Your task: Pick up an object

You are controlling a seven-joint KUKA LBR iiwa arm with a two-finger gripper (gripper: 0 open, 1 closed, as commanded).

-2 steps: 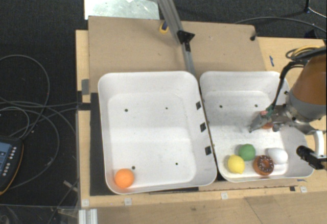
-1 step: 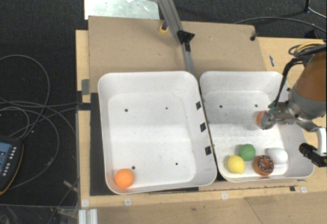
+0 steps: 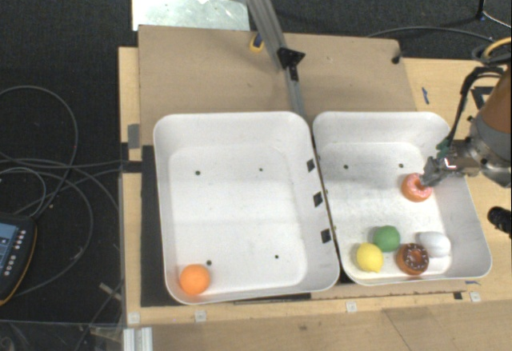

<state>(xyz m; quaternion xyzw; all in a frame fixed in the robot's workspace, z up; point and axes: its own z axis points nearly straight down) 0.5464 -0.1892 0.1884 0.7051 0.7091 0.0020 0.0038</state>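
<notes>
Sitting closest to the lens, a small round orange ball (image 3: 194,279) is resting in the near-left corner of the left shallow white plastic bin (image 3: 232,127), well apart from everything else. To its right, across the seam where the two trays meet, the right shallow white plastic bin (image 3: 376,124) is holding five pieces. Along that bin's near edge, a yellow lemon-shaped fruit (image 3: 370,257) is lying just beside a round green ball (image 3: 386,238), with a brown chocolate-glazed doughnut with sprinkles (image 3: 413,259) next along and a white rounded egg-like object (image 3: 434,244) touching the doughnut's far-right side. Farther back, near the bin's right wall, a pink-frosted ring doughnut (image 3: 416,188) is lying flat on the floor of the bin. The grey arm's two-finger gripper (image 3: 436,171) is reaching in from the right and hanging at the pink doughnut's upper right edge; whether its fingers are spread or closed cannot be told from this angle, and the doughnut is not visibly sitting between them. Both bins are sitting on a brown wooden bench (image 3: 344,53).
</notes>
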